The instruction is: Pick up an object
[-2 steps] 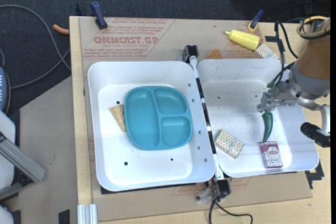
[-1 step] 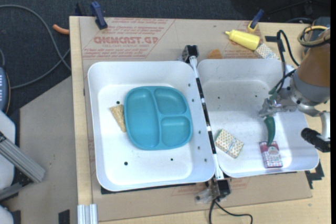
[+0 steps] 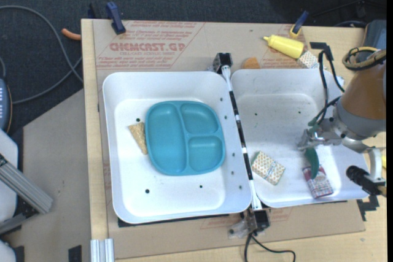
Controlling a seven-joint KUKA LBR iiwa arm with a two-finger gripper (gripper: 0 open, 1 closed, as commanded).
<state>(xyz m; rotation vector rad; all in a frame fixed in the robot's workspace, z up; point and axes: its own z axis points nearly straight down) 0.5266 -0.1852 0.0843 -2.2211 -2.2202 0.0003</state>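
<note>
The right bin (image 3: 276, 101) holds a small patterned packet (image 3: 268, 167) near its front left. A dark green object (image 3: 314, 161) lies near the front right, with a maroon packet (image 3: 319, 184) just in front of it. My gripper (image 3: 312, 139) hangs low at the bin's right side, right behind the green object's far end; whether it touches the object is unclear. The orange-banded arm (image 3: 367, 101) hides the bin's right wall. In the left bin (image 3: 123, 181) a teal divided plate (image 3: 184, 137) lies flat, with a tan cracker-like piece (image 3: 139, 135) tucked at its left edge.
A yellow bottle (image 3: 284, 44) and a small orange item (image 3: 250, 62) lie on the bench behind the right bin. Blue clamps (image 3: 114, 16) grip the bench's far edge. The divider rail (image 3: 236, 126) runs between the two bins. Cables (image 3: 331, 80) hang near the arm.
</note>
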